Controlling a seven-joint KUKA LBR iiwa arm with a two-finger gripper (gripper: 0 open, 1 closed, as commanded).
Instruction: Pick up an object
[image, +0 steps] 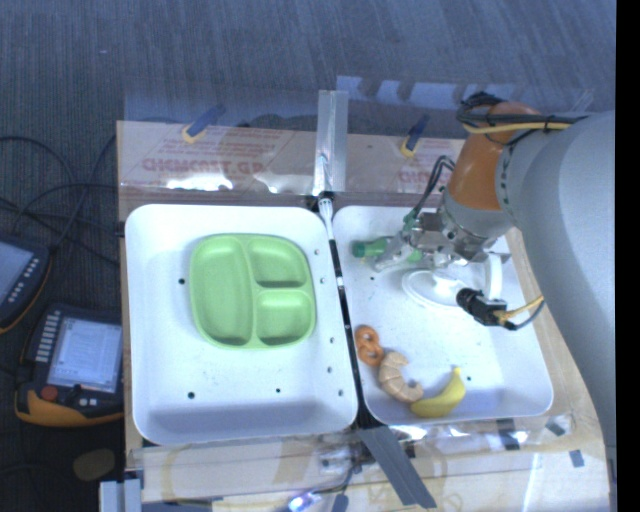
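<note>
Claw (400, 250) is down at the right bin's (520, 400) far edge, by a green toy (368, 246).
Looks like reach-and-grasp stage; can't tell how wide it's open, closing comes next.

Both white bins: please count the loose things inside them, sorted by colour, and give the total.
Green: 2, the divided plate in the left bin and a small item in the right bin
Yellow: 1, the banana
Orange: 1, the pretzel
Tan: 1, the pastry
White: 1, the flat item
Total: 6

Green plate (250, 290), yellow banana (441, 395), white bins (150, 300)
</note>
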